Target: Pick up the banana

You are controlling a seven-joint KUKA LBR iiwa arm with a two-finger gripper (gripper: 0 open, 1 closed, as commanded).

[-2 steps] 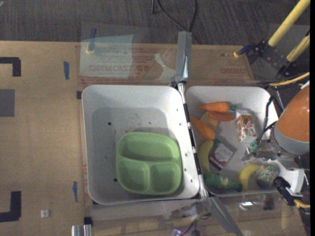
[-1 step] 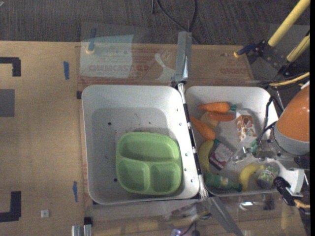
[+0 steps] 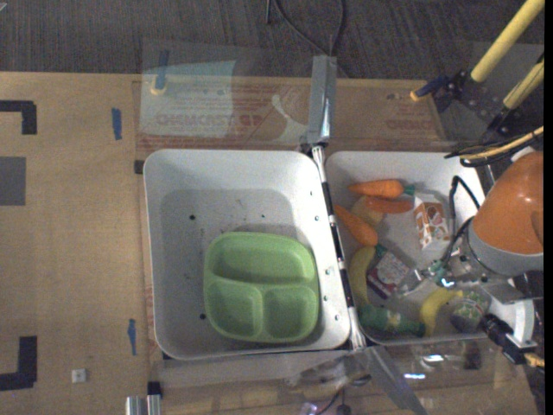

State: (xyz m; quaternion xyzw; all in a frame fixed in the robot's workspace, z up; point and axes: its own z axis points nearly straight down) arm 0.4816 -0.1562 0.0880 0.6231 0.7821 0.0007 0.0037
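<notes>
The gripper (image 3: 449, 277), its finger state impossible to tell, hangs low in the right bin (image 3: 341, 164) just above the banana (image 3: 435, 308), which lies near the front wall beside a green bottle (image 3: 389, 321), apparently positioned for a grasp.

On the light wooden table (image 3: 69, 258) sit two shallow white bins. The left white bin (image 3: 173, 188) holds a lime-green plastic plate with three compartments (image 3: 261, 287). The right white bin (image 3: 341, 167) is crowded: orange plastic carrots (image 3: 377, 188) near its far wall, a curved yellow plastic banana (image 3: 360, 272) by the left wall, and a second yellow banana (image 3: 435, 305) toward the near wall. The grey arm's orange band (image 3: 518, 206) hangs over the right edge.
</notes>
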